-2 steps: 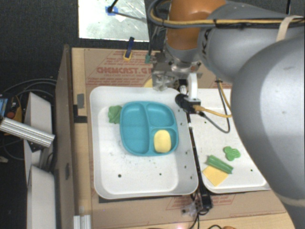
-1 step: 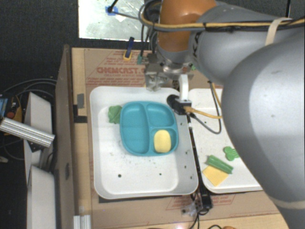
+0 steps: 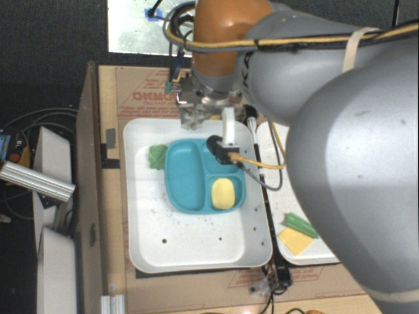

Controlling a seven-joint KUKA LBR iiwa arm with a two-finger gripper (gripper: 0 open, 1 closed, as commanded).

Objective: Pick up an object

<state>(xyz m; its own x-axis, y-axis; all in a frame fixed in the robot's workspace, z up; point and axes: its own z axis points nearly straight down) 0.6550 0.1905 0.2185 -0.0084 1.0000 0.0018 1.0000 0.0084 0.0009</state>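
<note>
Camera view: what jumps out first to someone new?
The grey arm with its orange band covers much of the right side, reaching over the left white bin. In that bin lies a blue divided tray with a yellow piece in its lower compartment. A yellow block and a green piece lie in the right bin.

arm point(image 3: 327, 110): reaching in from right | end effector point(image 3: 195, 113): pointing down

free: left bin point(image 3: 141, 241) front floor | blocked: blue tray point(image 3: 190, 175), arm point(image 3: 314, 97) over right bin point(image 3: 308, 257)
</note>
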